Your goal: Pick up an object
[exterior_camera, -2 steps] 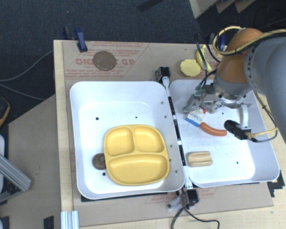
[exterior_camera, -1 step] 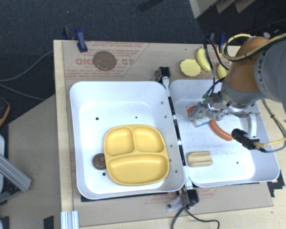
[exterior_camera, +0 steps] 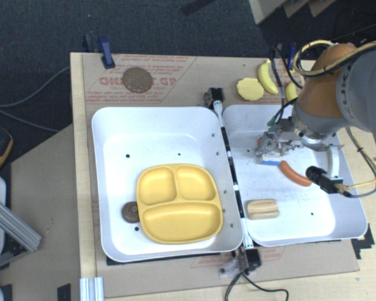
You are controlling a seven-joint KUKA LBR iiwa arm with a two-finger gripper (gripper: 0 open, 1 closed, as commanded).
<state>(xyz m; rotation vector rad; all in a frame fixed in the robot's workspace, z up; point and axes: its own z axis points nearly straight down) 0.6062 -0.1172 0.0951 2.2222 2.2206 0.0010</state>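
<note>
Over the right bin point(exterior_camera: 338, 227), we're lowering the tool point(exterior_camera: 274, 146) beside the sausage point(exterior_camera: 294, 173) for pickup; finger state unclear.

Arm point(exterior_camera: 357, 86) enters from right side of view, grey body bulking across upper right. Orange band point(exterior_camera: 323, 89) sits above wrist, facing camera. Wrist angled down and toward view's left. Gripper point(exterior_camera: 272, 146) low, at end of wrist, pointing down and left; metal parts cluttered and small, finger state unreadable from this angle. Yellow and black cables loop around upper wrist and trail off right. Black fitting point(exterior_camera: 323, 180) hangs below wrist on near side.
</note>
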